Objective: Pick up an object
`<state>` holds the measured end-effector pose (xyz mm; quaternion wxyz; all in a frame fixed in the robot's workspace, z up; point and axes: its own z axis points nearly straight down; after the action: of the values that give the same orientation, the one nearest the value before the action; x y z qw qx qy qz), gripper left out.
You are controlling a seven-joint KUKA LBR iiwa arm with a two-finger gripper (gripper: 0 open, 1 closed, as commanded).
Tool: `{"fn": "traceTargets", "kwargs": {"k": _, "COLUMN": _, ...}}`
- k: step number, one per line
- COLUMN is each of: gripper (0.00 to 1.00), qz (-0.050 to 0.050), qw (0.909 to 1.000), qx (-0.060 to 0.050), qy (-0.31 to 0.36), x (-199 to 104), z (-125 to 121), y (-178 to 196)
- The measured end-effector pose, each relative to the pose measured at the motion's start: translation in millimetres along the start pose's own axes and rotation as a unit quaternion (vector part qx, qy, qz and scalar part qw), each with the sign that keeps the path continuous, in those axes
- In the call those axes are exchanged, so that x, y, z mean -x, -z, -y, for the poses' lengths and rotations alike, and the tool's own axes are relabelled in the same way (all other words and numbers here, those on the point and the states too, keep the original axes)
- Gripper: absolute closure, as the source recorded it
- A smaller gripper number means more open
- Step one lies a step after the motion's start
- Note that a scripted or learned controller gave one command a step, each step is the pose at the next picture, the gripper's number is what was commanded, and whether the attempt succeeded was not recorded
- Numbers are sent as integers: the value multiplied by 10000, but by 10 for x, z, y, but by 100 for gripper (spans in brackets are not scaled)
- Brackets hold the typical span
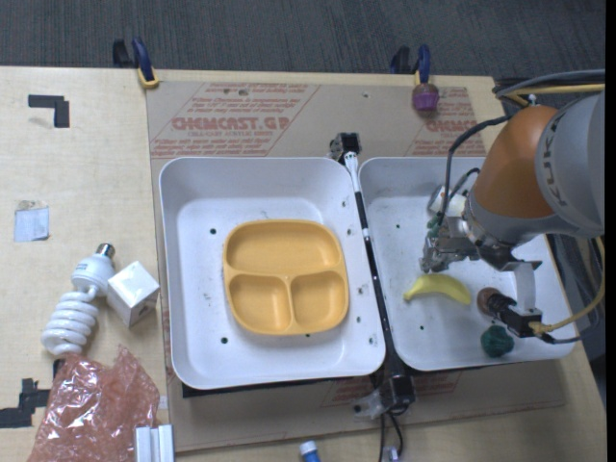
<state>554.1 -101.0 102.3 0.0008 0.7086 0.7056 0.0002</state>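
A yellow banana [438,289] lies on the floor of the right bin [399,215], near its middle. My gripper [438,256] hangs just above the banana's left half, pointing down into the bin; the grey arm with its orange band [515,176] reaches in from the right. A small dark green object [497,342] sits by the right bin's front right corner. In the left bin [192,219] rests a yellow three-compartment plate [286,277].
On the bench to the left of the bins lie a white spiral light bulb [77,308], a white cube [133,292] and a crumpled pink bag [91,407]. A purple object [425,95] sits behind the right bin. Cables trail from the arm at right.
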Motion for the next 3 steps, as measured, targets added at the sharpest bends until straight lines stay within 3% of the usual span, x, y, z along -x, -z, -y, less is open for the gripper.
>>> {"fn": "traceTargets", "kwargs": {"k": 1, "gripper": 0, "qz": 0, "qw": 10000, "qx": -1, "qy": 2, "x": 0, "z": 0, "y": 0}}
{"fn": "traceTargets", "kwargs": {"k": 2, "gripper": 0, "qz": -6, "qw": 10000, "qx": -8, "qy": 10, "x": 1, "z": 768, "y": -99}}
{"fn": "traceTargets", "kwargs": {"k": 3, "gripper": 100, "qz": -3, "qw": 10000, "qx": 6, "qy": 1, "x": 7, "z": 754, "y": -1}}
